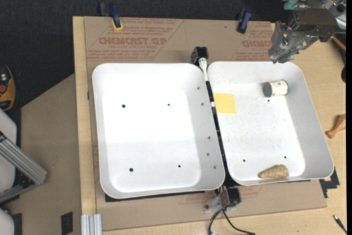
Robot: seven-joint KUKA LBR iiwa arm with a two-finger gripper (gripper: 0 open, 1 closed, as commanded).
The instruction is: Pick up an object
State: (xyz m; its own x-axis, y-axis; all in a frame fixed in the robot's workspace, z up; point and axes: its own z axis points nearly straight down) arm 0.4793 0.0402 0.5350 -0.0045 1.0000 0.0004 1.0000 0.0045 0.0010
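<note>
The right bin [308, 113] holds three things. A flat yellow square [224, 103] lies near its left wall. A small cylinder [274, 88], white with a grey end, rests on its side toward the back. A tan, rough lump [274, 173] sits by the front rim. My gripper [282, 53] hangs above the back rim of the right bin, a little behind and to the right of the cylinder, with nothing visible between its fingers.
The left bin [104, 135] stands beside the right one on a brown board [137, 36]. Blue clamps [114, 14] [244, 19] grip the board's back edge. A black bracket [199, 55] sits between the bins at the back.
</note>
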